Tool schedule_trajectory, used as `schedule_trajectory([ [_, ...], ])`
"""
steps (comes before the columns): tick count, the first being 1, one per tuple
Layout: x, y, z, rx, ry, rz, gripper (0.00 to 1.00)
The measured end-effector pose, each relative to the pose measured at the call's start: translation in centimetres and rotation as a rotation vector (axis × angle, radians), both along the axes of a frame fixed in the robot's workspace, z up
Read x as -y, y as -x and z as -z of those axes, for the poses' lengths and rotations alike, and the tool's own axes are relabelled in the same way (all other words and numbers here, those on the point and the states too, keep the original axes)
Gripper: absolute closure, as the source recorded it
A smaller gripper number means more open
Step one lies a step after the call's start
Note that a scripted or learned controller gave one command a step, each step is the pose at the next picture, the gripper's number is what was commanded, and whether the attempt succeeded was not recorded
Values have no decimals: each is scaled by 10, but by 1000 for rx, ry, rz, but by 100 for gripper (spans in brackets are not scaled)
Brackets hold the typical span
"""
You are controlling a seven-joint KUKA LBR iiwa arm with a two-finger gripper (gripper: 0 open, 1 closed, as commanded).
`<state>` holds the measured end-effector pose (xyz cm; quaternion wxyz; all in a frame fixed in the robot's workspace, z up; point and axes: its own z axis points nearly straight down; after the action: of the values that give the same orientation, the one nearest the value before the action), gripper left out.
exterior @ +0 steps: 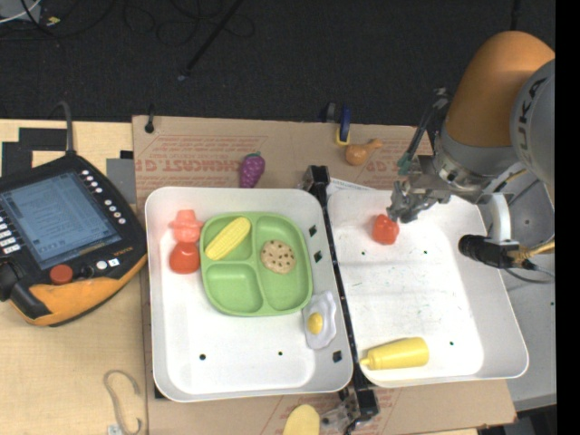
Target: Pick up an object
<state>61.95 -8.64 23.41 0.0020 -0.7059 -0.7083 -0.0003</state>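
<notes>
cardboard-lined bench (227, 152), two white bins (172, 333), dark backdrop

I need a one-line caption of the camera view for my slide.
Gripper poised beside a red toy in the right bin.

Red printed lettering is showing upside down on the cardboard sheet (195, 157) behind the bins, too blurred to read reliably; nothing else is carrying legible text.

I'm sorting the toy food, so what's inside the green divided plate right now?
The green plate holds a corn cob in its upper left section and a cookie in the upper right. The lower section shows bare green. Anything beneath those two is covered.
</notes>
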Motion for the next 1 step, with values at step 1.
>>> schedule_trajectory([
  [1,-56,13,-4,-2,1,0,100],
])
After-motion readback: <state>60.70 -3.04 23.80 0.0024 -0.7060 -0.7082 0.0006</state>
